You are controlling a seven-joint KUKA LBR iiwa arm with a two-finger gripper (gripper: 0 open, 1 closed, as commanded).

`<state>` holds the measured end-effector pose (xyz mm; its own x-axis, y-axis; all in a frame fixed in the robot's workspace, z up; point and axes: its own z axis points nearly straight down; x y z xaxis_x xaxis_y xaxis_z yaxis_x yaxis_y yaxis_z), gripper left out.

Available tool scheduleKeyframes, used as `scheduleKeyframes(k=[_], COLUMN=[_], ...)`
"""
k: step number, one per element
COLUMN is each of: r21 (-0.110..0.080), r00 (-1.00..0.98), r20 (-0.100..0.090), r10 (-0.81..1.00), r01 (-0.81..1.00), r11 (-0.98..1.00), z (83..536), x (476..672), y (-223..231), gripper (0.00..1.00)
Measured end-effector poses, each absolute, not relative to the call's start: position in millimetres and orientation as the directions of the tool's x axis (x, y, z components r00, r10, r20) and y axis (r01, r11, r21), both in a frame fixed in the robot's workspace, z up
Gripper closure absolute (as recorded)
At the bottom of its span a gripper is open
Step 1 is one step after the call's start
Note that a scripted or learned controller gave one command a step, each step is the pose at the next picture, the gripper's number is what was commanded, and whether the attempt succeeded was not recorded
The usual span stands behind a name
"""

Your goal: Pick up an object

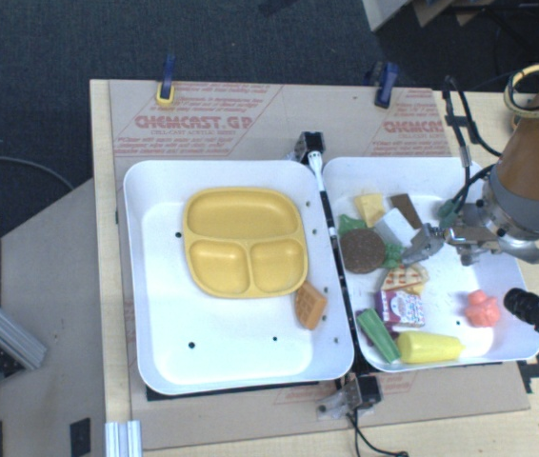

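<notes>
Two bins: we see them side by side on the desk (108,255).
Left bin (155,350): yellow tray (246,241), waffle piece (310,306).
Right bin (508,350): toy foods.
End effector (424,244): above brown patty (362,250); we cannot tell its grip.

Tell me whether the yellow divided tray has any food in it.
Empty. The yellow tray shows three bare compartments; the waffle piece lies outside it, on the left bin floor.

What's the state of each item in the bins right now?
yellow divided tray: upright, in left bin
waffle piece: beside the tray, left bin
brown patty: flat, right bin
yellow corn: lying on its side
gripper: low over right bin
</notes>
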<state>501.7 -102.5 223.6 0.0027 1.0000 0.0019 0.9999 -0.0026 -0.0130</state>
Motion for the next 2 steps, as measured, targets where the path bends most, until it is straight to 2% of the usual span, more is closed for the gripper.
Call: scheduleKeyframes(k=[1, 2], r21=[0.0, -0.007], r00=[0.0, 0.0], r20=[0.0, 0.003], r10=[1.0, 1.0], r01=[1.0, 1.0], r11=[0.0, 0.0], z=[230, 186], x=[504.4, 502.0], y=[-102, -97], gripper=[0.0, 0.0])
